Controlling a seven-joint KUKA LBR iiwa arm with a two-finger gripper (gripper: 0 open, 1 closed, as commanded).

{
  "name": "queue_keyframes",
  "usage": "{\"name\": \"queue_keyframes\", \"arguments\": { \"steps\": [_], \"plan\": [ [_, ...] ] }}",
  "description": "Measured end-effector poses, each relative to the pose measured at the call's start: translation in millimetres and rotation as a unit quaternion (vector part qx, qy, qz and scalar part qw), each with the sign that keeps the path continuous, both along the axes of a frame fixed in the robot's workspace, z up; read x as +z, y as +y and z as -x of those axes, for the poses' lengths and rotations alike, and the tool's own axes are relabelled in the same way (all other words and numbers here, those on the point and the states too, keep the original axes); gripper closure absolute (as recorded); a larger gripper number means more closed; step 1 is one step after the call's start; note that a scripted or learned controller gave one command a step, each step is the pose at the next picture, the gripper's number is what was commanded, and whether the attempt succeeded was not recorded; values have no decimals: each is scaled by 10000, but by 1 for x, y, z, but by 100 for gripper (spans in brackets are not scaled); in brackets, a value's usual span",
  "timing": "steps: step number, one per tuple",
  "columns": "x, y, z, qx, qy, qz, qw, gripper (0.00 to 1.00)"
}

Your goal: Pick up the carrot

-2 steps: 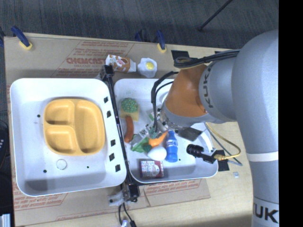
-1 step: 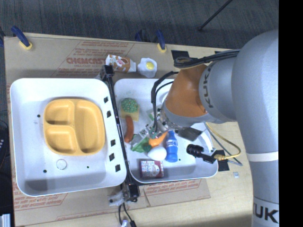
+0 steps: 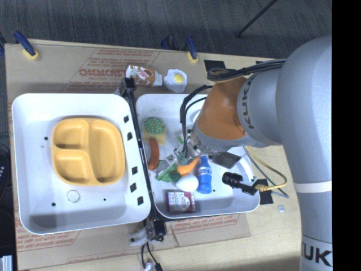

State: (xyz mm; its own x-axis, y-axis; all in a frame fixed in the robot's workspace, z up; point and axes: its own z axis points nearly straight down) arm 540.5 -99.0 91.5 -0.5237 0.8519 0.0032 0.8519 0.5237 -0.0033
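Note:
The carrot [image 3: 188,166] is a short orange piece with a green leafy top [image 3: 166,174] pointing left. It lies in the middle of the right bin [image 3: 248,205], between a white egg [image 3: 187,183] and a blue bottle [image 3: 204,174]. My gripper [image 3: 183,153] reaches down from under the orange band of the wrist [image 3: 223,114] and ends right at the carrot's upper edge. The wrist hides most of the gripper, and I cannot tell whether it touches the carrot.
The right bin also holds a green-and-yellow toy [image 3: 154,126], a red sausage [image 3: 153,153] and a dark red can [image 3: 180,200]. A yellow divided plate [image 3: 88,149] lies in the left bin [image 3: 28,208]. A small packet [image 3: 141,75] and a yellow-white toy [image 3: 176,79] lie on the bench behind the bins.

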Motion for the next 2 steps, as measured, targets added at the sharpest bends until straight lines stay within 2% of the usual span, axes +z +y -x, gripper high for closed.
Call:
{"name": "queue_keyframes", "arguments": {
  "steps": [2],
  "plan": [
    [0, 1, -4, -85, -15, 6, 10000, 0]
  ]
}}
